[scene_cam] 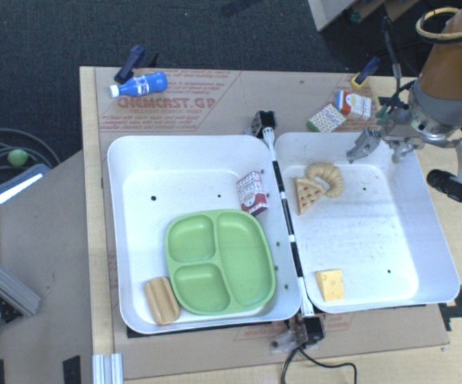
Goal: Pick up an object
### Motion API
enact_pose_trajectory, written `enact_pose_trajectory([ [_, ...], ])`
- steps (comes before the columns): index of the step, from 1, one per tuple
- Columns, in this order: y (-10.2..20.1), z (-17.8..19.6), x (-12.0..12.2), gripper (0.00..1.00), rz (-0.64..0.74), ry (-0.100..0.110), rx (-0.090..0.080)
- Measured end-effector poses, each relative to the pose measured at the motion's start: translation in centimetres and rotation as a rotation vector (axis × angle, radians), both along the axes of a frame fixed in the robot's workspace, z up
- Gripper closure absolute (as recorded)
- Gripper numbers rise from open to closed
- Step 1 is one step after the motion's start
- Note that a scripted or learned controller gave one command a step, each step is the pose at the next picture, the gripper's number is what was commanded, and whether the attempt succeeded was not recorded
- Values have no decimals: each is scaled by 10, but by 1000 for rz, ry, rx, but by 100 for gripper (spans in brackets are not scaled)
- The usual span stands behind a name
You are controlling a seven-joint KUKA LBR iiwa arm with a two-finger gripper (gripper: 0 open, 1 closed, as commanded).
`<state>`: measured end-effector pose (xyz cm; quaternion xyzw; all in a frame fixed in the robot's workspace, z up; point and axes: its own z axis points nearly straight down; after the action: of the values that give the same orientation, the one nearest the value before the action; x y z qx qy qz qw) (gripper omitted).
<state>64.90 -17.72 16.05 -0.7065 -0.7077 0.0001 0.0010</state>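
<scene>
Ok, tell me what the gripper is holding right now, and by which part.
Nothing is held. The gripper hangs over the right bin's far edge with nothing between its fingers; the croissant lies apart from it.

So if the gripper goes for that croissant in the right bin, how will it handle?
The croissant looks curved and rounded, so it may slip or rock between fingers. It touches the waffle wedge, so pushing probably shifts both. Likely a light toy.

A blue bottle [138, 84] is seen lying on the cardboard bench [214, 106], well left of the gripper [377, 147]. Small cartons [327, 119] are set near its left.
</scene>
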Motion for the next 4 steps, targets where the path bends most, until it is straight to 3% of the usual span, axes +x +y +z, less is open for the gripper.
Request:
enact_pose_trajectory([
  [1,52,-75,11,0,0,-4,-1],
  [2,51,-65,10,100,0,5,-1],
  [3,121,25,-51,100,0,-2,0],
  [4,149,24,-58,100,-1,1,0],
])
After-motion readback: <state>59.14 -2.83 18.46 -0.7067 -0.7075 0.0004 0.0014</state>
